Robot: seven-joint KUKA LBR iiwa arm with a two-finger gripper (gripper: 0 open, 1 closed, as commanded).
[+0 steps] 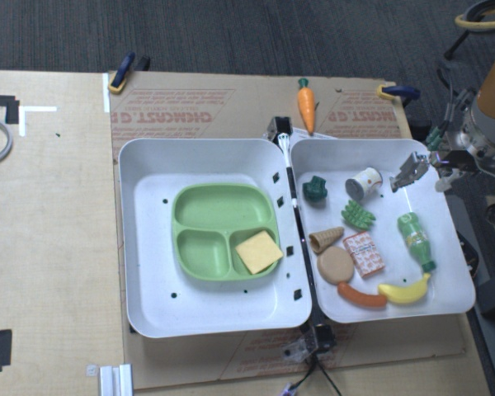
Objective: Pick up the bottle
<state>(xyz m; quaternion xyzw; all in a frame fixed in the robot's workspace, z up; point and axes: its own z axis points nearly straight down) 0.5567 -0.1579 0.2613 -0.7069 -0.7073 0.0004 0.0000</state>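
- The claw [409,172] hangs over the upper right part of the right bin [458,304], at the end of the arm coming in from the right; whether its fingers are apart or together cannot be told from here.
- The bottle [415,238], green and clear, lies on its side on the bin floor below the claw and slightly to its right, apart from it, cap end pointing to the lower right.
- A small cup [363,182] lies tipped just left of the claw.
- Further left sit a dark green piece [315,188] and a leafy green piece [359,216].
- Below and to the left of the claw lie a cone [325,238], a red-and-white packet [364,254], a round cookie [336,265] and a sausage [361,296].
- A banana [405,289] lies well below the claw, near the bottle's cap end.
- Far left of the claw, the left bin [140,246] holds a green tray [200,213] with a yellow block [258,252] in it.
- A carrot [305,104] lies on the counter [49,246] up and left of the claw, beyond the bins.
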